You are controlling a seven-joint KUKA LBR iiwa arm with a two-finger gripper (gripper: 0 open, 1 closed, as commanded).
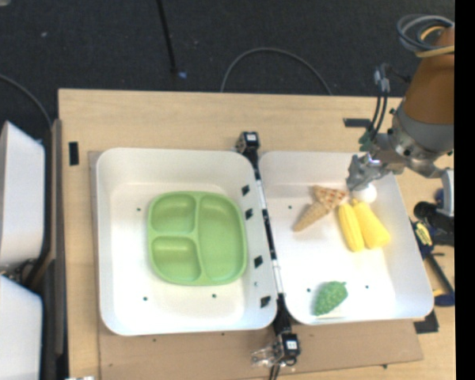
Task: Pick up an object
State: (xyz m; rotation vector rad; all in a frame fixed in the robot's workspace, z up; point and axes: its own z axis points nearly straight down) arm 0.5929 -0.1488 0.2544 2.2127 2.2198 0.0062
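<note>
Arm point(427, 93) is reaching in from the right, end effector point(362, 182) hanging low over the right bin point(396, 291), near its back edge. Can't tell its state from here. It's sitting just above the top end of the yellow corn pieces point(362, 225), with something small and white right at its tip. Cone point(317, 207) is lying just left of the corn, tilted. Green broccoli point(330, 298) is sitting apart, near the bin's front edge. Left bin point(119, 299) is holding a green divided plate point(197, 238), flat, roughly centred. Both bins are sitting side by side on the wooden tabletop point(142, 117).
</note>
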